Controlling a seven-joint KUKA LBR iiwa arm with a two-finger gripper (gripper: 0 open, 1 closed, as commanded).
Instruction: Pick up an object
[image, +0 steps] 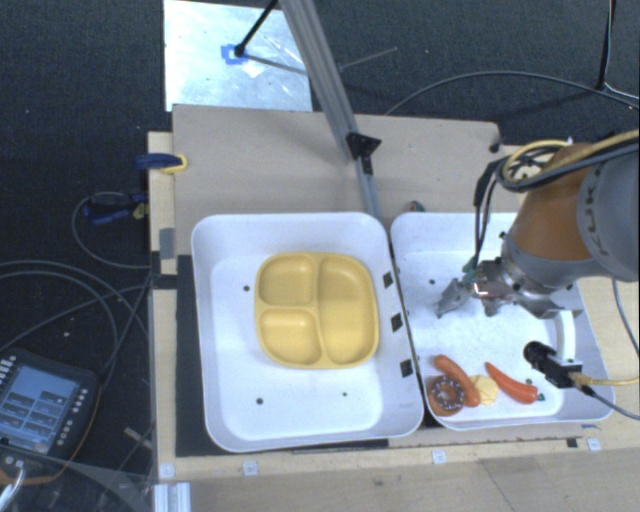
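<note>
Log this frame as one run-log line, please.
arm: over right bin | gripper: above bin floor, nothing seen held | food items: near corner, apart from gripper | yellow tray: left bin

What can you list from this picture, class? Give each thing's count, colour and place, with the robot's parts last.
Bins: two, white, side by side on the bench.
Tray: one, yellow, three compartments, in the left bin.
Sausage: one, red, right bin, near edge.
Donut: one, brown, beside the sausage.
Carrot: one, orange, right bin, near edge.
Yellow piece: one, between donut and carrot.
Arm: one, grey and orange, over the right bin.
Gripper: one, grey, above the right bin's floor.
</note>
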